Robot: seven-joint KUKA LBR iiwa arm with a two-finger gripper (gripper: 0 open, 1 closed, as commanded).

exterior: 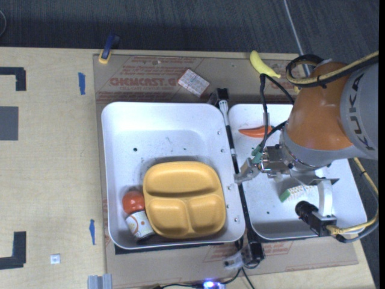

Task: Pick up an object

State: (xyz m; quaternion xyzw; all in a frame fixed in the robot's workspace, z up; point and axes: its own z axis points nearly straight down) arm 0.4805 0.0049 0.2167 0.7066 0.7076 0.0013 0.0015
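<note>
The arm [325,110] looms over the right bin [264,224]; its gripper [304,188] is by the near edge, fingers impossible to read. Yellow tray [182,197] and red-white ball [135,212] sit at the left bin's [120,131] near edge.

A single fixed camera looks down on the table [48,161] from above at a slight slant, near enough that the two white bins take up most of the frame. The left bin [120,131] sits near the centre, the right bin [355,212] toward the right edge. The far side of the table lies toward the top, with dark floor [180,11] beyond it. The arm [325,116] enters from the right, partly covering the right bin.
</note>
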